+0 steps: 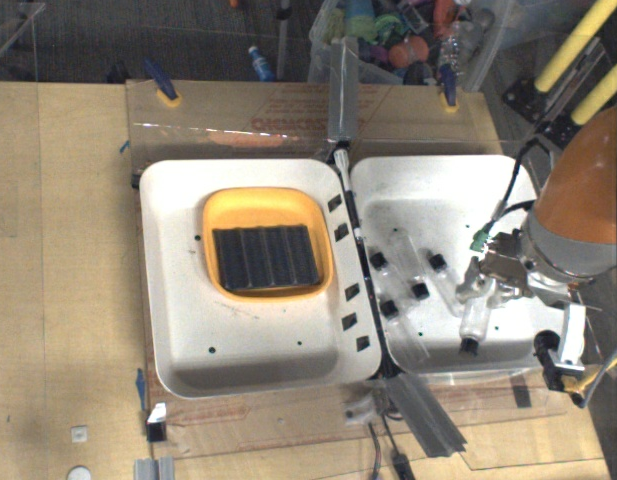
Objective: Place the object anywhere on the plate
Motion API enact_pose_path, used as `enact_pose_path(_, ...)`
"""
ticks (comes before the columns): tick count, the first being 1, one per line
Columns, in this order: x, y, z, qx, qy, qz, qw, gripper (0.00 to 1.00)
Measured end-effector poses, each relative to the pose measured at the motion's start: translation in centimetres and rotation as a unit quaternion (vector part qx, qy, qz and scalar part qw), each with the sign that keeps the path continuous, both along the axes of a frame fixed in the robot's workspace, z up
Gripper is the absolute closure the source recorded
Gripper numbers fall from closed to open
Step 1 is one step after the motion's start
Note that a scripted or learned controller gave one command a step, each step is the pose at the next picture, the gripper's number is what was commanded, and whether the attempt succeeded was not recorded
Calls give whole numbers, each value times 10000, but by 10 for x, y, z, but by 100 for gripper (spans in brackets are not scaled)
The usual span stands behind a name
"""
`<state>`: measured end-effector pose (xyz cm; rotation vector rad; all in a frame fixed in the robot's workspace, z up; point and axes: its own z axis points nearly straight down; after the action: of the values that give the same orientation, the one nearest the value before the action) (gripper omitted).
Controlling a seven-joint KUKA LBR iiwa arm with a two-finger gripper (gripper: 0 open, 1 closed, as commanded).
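We look down on a wooden desk [48,268] carrying two shallow white bins side by side. The left bin [178,338] contains an orange plate [264,208] with rounded corners, set toward the bin's upper middle. A dark ribbed rectangular object [265,258] lies flat on the plate, within its rim and covering most of its centre, so we record the task's thing as resting on the plate.

The right bin [428,183] shows several small dark marks on its floor. The grey arm [578,208], with its orange band, enters from the right and hangs over the right bin's right half. The tool [475,313] sits low over that bin's lower right area, well apart from the plate. Its fingers appear pale and translucent against the white floor; we cannot tell whether they are spread or closed, and we see nothing between them.

Beyond the desk, a clear container of coloured items [408,13] stands at the top of the view
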<state>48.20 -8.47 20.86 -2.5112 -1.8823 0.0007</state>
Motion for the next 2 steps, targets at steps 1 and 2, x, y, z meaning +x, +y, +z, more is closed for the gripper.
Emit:
enact_pose_path(1,60,10,-25,-14,-11,340,9994,100)
enact_pose_path(2,100,31,-25,-14,-7,374,9993,100)
